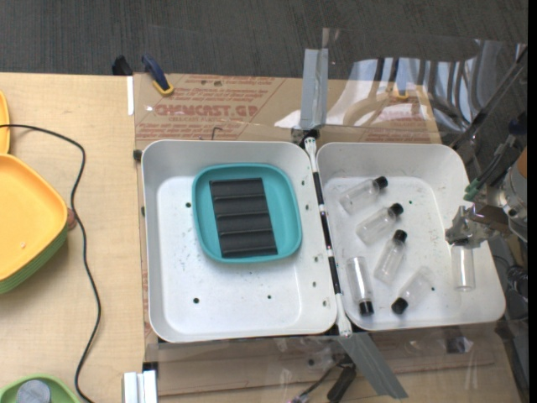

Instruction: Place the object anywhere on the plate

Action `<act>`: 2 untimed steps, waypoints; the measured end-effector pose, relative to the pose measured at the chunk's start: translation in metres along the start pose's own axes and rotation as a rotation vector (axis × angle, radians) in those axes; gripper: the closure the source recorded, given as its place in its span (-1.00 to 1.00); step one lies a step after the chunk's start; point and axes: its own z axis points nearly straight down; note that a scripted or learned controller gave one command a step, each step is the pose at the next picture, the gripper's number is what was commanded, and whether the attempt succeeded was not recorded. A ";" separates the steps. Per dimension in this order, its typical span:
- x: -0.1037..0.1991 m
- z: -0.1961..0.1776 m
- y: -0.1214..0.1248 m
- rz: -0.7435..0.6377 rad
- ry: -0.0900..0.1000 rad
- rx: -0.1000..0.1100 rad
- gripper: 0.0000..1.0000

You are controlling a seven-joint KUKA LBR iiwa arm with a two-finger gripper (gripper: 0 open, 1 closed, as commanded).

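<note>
Clearly the jaws [464,240] grip a clear vial [463,267] — over the right bin's [445,159] edge.

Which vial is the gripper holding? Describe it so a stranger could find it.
Start at the right bin, then go to its right edge, where the gripper reaches in. The vial hangs upright beneath it, between the fingers. The other vials lie flat on the bin floor.
</note>
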 end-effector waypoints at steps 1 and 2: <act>0.000 0.000 0.000 0.000 0.000 0.000 -1.00; -0.028 -0.139 -0.004 0.085 -0.001 -0.001 -1.00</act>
